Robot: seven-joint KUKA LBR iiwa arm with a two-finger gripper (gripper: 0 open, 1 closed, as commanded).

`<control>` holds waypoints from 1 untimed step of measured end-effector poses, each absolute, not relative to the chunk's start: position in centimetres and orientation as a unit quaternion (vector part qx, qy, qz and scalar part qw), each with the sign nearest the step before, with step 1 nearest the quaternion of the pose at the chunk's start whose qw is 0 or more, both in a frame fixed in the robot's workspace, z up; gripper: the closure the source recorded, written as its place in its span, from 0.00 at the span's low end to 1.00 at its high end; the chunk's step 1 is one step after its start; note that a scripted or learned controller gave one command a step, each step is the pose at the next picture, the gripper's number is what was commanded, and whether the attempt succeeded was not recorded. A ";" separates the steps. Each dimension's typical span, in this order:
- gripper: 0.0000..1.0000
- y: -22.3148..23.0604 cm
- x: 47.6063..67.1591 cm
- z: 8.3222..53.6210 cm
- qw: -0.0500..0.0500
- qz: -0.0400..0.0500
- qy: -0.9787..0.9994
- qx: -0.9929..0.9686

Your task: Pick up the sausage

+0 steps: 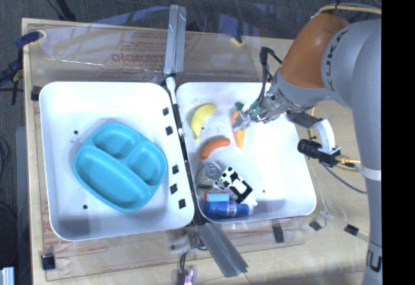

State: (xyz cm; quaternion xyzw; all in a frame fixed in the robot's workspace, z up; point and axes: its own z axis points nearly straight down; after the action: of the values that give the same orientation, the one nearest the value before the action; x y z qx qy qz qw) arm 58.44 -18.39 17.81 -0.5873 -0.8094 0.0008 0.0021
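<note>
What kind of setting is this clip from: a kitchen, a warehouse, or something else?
Most likely a robotics lab bench for pick trials. Two white bins sit side by side, one with a blue divided plate, the other with toy food such as a sausage and banana, under an arm's end effector.

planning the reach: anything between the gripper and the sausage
Camera view: the carrot lies just below the gripper, toward the sausage; otherwise bare bin floor.
</note>
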 end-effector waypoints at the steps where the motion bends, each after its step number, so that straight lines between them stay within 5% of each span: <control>1: 1.00 -17.7 59.1 11.6 0.002 0.000 -0.913 -0.409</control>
State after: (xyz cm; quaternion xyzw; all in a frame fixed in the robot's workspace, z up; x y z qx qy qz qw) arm 59.09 -17.68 11.58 -0.4089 -0.9126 0.0003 0.0016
